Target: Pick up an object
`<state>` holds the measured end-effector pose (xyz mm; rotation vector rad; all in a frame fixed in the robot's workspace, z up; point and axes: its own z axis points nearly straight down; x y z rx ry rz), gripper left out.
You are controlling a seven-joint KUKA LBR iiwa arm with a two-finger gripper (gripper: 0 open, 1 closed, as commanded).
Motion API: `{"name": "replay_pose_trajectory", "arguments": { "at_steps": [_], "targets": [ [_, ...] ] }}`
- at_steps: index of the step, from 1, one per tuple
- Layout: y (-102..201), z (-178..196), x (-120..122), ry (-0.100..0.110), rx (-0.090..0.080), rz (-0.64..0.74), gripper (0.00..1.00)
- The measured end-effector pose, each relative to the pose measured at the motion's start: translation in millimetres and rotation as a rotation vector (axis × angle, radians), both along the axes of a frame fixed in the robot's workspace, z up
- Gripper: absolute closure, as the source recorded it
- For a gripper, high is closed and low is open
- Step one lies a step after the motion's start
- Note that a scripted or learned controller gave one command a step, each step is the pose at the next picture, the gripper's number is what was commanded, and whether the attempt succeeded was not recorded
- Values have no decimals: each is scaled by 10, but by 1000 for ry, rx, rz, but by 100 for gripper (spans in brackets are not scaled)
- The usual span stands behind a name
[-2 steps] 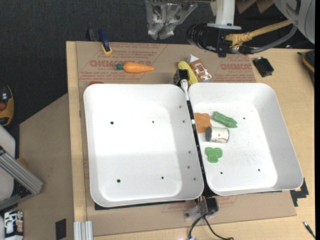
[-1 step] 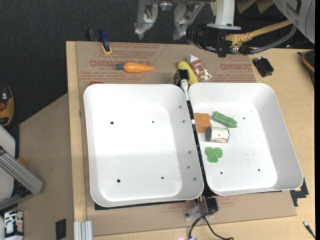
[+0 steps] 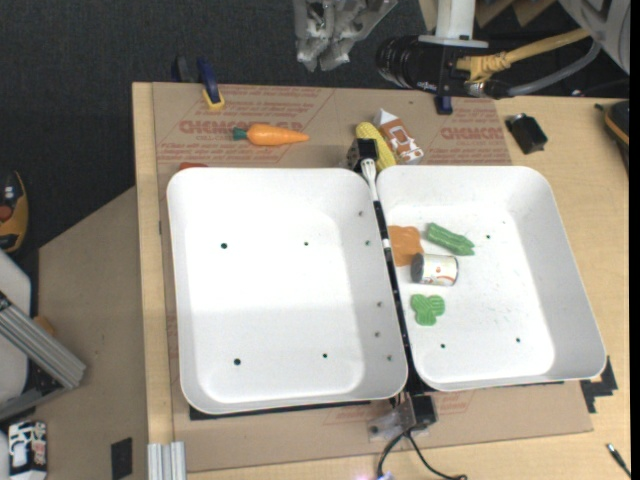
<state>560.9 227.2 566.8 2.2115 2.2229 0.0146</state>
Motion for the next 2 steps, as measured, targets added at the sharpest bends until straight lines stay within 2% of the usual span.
{"name": "replay_pose_trajectory", "arguments": {
  "at_steps": [1,2],
  "targets": [
    [0,-2,-1,1,0,0,0],
    [9,105,1,-3,1,1,100]
  ]
}}
